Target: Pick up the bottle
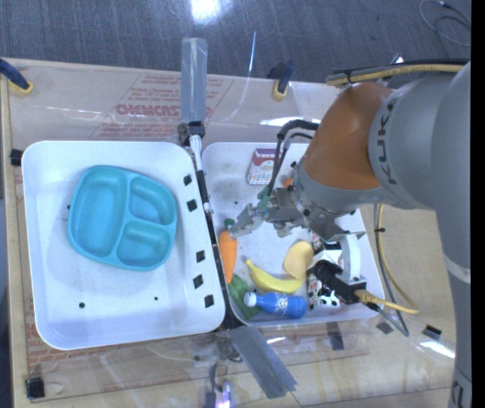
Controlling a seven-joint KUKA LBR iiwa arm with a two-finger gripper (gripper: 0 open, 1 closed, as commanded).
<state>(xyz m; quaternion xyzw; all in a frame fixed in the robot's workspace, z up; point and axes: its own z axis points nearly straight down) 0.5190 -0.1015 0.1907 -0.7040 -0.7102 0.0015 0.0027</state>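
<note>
The bottle (280, 304) is blue with a white cap and lies on its side along the front wall of the right bin (225, 161). The cap end points left, toward a green object (238, 289). My gripper (249, 218) hangs over the left middle of the right bin, just above the top of an orange carrot (227, 252). It is well behind the bottle and to its left, with nothing visibly held. The grey and orange arm (370, 143) covers the right half of that bin.
A yellow banana (270, 279) lies just behind the bottle, with a pale yellow piece (299, 258) and a black-and-white toy (328, 294) to its right. A red-and-white box (261, 167) sits at the bin's back. The left bin (47, 313) holds a blue divided plate (123, 217).
</note>
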